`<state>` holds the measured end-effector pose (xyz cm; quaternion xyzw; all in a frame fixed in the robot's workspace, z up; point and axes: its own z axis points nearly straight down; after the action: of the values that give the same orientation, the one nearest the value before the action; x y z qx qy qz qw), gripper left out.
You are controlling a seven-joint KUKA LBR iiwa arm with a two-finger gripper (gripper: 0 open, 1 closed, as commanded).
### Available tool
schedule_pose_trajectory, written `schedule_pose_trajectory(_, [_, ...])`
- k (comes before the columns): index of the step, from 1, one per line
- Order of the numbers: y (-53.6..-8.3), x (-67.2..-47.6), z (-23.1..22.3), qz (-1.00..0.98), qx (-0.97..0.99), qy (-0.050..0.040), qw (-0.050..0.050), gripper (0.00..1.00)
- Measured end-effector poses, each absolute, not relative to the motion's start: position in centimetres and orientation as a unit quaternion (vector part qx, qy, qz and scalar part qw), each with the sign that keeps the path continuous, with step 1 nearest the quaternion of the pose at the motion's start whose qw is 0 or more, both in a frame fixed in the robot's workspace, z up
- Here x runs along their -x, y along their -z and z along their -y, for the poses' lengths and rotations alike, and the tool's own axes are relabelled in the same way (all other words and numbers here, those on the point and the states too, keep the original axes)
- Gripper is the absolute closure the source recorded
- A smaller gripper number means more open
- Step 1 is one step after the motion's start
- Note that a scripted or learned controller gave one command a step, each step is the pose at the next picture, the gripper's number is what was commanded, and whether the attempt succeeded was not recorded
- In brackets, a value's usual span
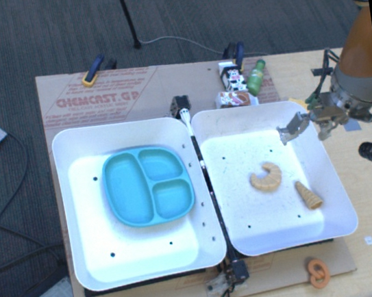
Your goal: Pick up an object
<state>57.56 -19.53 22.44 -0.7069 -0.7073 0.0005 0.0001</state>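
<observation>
Croissant (pixel 266 178) and ice-cream cone (pixel 308 194) lie apart in the right bin (pixel 335 222) — the gripper (pixel 302 126), fingers spread and holding nothing, hovers above that bin's far right edge.

The arm (pixel 359 56) comes in from the right edge, its orange band high up and the grey wrist section just beneath it. It angles down and leftward. The wrist sits level, with dark cabling looped off its near side. The gripper (pixel 292 128) juts out to the left from the wrist, low and close to horizontal, its grey tip leading. Nothing shows between its fingers. A dark fitting pokes out below the wrist at the far right.
</observation>
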Motion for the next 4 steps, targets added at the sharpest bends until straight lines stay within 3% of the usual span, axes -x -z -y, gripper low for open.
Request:
schedule_pose_trajectory(1, [-8.8,-58.3,18.7,0.707,0.707,0.0017,-0.003,0.00])
schedule_pose_trajectory(2, [-9.8,-58.4,18.8,0.707,0.707,0.0015,-0.005,1.00])
schedule_pose_trajectory(3, [-25.9,-65.2,9.4,0.708,0.706,0.0012,-0.001,1.00])
schedule_pose_trajectory(4, [-19.5,-66.8,3.9,0.708,0.706,-0.0009,0.001,1.00])
